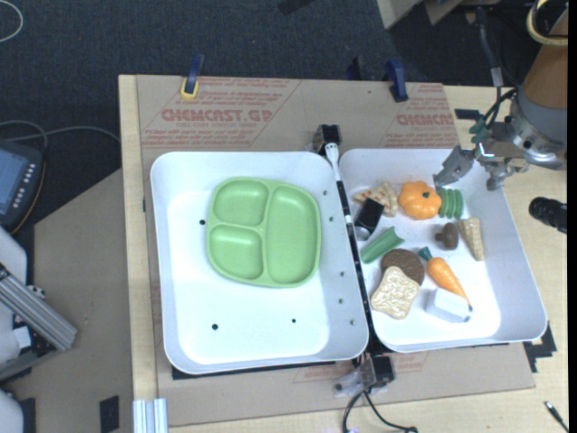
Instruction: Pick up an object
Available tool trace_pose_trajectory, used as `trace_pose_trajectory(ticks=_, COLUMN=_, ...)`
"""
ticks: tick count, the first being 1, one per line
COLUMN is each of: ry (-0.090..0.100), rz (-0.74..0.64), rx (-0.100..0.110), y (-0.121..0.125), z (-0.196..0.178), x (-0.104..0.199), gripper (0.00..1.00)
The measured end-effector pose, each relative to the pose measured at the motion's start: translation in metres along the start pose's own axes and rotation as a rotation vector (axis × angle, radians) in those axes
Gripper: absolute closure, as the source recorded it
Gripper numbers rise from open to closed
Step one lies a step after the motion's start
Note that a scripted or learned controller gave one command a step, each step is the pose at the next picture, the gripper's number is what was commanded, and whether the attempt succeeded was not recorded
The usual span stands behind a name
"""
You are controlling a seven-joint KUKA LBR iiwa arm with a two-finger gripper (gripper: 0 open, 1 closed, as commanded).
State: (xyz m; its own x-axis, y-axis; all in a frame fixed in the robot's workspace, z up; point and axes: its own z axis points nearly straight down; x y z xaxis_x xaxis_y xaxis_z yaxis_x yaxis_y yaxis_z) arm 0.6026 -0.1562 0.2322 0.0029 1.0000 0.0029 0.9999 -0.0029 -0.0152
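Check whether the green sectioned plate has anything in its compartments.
Empty: all three compartments of the green sectioned plate show bare green, in the left white bin.

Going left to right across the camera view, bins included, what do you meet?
Left bin → green divided plate → green bean → pumpkin → carrot → gripper.

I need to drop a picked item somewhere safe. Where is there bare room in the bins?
The left bin has bare floor all around the green plate, widest along its near edge. The right bin is crowded with toy food.
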Motion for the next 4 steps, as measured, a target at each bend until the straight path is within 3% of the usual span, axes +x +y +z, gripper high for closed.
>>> trace_pose_trajectory(ticks=1, ry=-0.003, rz=-0.003, rx=-0.014, y=0.002, z=-0.008, x=0.0, gripper=0.0)
trace_pose_trajectory(ticks=4, ry=-0.001, rz=-0.003, rx=-0.009, y=-0.004, z=0.126, x=-0.01, gripper=0.0)
